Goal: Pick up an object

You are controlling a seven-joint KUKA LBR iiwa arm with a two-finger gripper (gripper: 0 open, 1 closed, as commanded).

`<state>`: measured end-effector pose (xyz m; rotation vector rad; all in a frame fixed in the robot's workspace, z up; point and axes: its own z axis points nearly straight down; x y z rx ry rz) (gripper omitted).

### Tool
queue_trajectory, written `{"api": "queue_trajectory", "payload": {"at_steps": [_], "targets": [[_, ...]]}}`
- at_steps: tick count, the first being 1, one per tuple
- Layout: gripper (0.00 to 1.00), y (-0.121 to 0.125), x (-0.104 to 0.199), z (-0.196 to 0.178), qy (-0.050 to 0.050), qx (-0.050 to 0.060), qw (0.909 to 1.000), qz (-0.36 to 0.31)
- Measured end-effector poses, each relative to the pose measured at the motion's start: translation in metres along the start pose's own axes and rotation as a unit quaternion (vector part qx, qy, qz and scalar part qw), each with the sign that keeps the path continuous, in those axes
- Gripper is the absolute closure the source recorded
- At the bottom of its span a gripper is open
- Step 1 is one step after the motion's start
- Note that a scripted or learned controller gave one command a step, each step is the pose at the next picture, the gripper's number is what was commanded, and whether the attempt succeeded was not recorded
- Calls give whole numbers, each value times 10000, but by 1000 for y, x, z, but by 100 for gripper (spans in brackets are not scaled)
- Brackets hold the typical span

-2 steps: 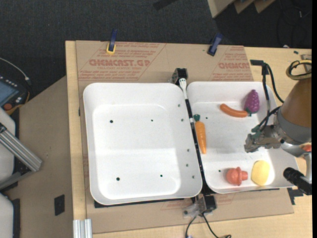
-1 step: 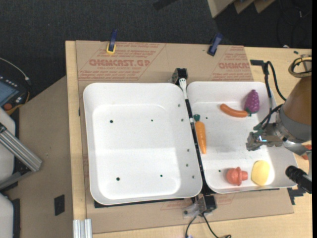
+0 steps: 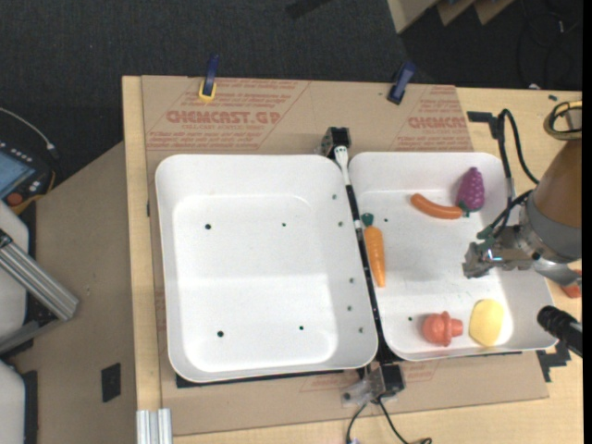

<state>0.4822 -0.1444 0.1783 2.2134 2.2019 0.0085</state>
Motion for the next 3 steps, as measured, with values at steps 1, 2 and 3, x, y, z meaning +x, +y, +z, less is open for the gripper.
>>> {"api": "queue_trajectory", "payload": {"at_steps": [1, 2, 3], "targets": [[100, 1, 0, -10, -7, -12, 10000, 2], [100, -5, 36, 96, 60, 96, 9999, -31], [0, -5, 34, 93, 42, 75, 10000, -22]]}}
